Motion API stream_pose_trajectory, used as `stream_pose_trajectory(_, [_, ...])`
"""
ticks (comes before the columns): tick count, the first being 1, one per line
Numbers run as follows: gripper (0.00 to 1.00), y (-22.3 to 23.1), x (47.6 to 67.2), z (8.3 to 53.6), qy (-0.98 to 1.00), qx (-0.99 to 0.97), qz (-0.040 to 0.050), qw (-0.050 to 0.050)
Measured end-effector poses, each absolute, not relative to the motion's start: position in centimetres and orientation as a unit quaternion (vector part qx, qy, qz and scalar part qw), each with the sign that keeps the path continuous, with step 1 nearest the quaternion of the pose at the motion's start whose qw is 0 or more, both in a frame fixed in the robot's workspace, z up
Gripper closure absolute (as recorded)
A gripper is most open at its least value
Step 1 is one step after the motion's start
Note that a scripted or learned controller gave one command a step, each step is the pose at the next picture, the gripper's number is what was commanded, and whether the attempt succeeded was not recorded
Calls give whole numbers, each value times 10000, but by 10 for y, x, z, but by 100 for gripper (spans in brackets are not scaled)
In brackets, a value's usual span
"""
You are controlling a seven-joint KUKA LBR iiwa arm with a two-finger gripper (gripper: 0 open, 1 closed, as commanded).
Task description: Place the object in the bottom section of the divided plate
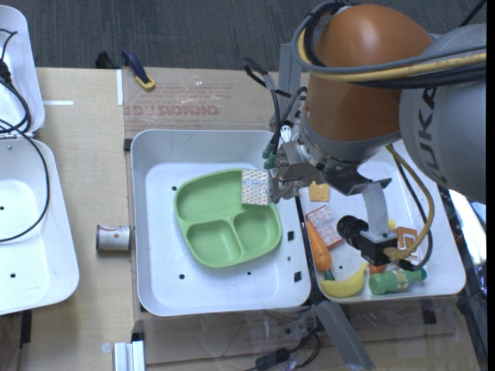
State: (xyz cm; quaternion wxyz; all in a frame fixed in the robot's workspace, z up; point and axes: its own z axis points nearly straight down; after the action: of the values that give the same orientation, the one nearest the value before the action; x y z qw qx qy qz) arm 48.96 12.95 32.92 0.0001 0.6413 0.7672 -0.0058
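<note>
- A green plate point(227, 229) lies in the left bin point(155, 284), at frame centre.
- The gripper point(272, 182) grasps a small patterned packet point(254, 187) over the plate's upper right rim.
- The right bin point(441, 280) holds a carrot point(320, 251), banana point(345, 283), green bottle point(396, 281) and a cheese wedge point(319, 192).
- A small can point(113, 238) lies on the worktop point(93, 161), left of the bins.
</note>
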Motion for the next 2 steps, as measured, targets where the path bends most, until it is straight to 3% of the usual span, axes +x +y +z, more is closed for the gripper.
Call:
stream_pose_trajectory(1, [0,130,490,329,7672,6414,-60,0])
stream_pose_trajectory(2, [0,198,504,420,8439,5366,-12,5])
